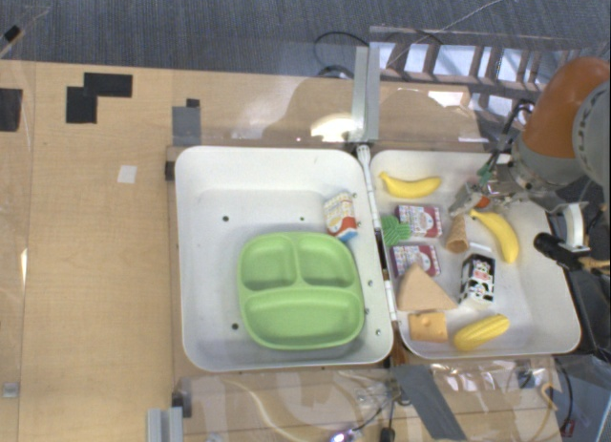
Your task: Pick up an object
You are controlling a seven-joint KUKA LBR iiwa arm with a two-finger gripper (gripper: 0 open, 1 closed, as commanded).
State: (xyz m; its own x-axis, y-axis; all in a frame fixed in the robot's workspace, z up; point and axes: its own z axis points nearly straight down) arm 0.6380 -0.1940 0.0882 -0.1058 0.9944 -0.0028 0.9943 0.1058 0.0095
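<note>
Yellow banana (500, 234), curved, perhaps plastic

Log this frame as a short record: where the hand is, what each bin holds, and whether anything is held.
hand: over right bin's far side, between two bananas
held: cannot tell
left bin: green tray, small carton
right bin: three bananas, two purple boxes, cow carton, cone, wedge
</note>
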